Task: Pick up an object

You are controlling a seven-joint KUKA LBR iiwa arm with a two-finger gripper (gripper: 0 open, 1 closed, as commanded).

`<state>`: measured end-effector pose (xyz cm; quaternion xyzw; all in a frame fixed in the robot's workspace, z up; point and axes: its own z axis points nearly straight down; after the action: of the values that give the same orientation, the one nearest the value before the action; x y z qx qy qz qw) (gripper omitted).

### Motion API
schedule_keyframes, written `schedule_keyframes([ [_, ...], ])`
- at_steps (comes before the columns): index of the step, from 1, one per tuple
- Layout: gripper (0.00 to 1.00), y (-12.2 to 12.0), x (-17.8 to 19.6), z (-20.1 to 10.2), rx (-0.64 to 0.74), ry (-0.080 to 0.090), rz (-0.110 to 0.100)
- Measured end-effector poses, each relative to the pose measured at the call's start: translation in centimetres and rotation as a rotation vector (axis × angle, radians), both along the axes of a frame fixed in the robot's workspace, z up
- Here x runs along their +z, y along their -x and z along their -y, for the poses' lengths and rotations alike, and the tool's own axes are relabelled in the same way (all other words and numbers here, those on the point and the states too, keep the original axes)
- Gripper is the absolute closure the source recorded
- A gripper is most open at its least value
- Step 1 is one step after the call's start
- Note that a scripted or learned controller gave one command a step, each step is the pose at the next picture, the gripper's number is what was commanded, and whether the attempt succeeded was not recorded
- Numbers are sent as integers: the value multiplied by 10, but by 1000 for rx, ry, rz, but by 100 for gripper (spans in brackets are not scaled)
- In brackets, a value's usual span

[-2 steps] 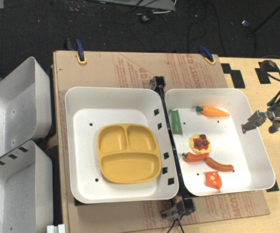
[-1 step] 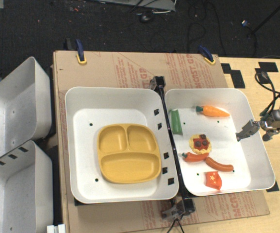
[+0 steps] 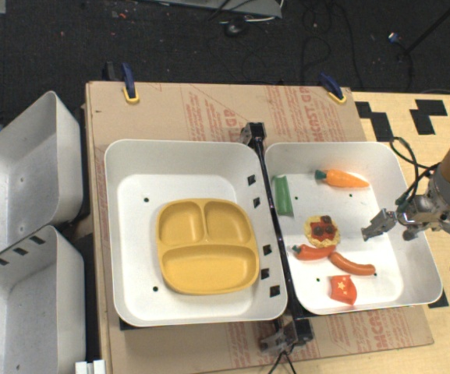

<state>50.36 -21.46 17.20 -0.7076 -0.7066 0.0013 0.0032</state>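
Observation:
The right bin (image 3: 389,160) holds several toy foods. An orange carrot (image 3: 341,178) lies at its back, and a green block (image 3: 282,195) lies along its left wall. A small round pizza (image 3: 323,230) sits mid-bin, with a red chili (image 3: 311,252) just in front of it. Nearer the front are a sausage (image 3: 352,265) and a red strawberry-like piece (image 3: 343,288). My gripper (image 3: 379,224) hangs over the right side of this bin, right of the pizza and above the sausage, touching none of them. Nothing shows in its grasp.
A yellow divided plate (image 3: 207,245) lies in the left bin (image 3: 125,209). Two spare white bins (image 3: 22,170) (image 3: 30,302) stand off the bench at the left. Clamps (image 3: 129,84) (image 3: 332,86) hold the cardboard at the back edge.

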Motion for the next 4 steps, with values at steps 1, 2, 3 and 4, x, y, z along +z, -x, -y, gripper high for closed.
schedule_keyframes([
  [1, 0, 0, -43, -3, 0, 0, 1],
  [2, 100, -1, -31, -2, 0, 3, 7],
  [3, 100, -3, 12, -3, 4, 5, 12],
  [4, 100, -5, 45, -3, 4, 6, 11],
])
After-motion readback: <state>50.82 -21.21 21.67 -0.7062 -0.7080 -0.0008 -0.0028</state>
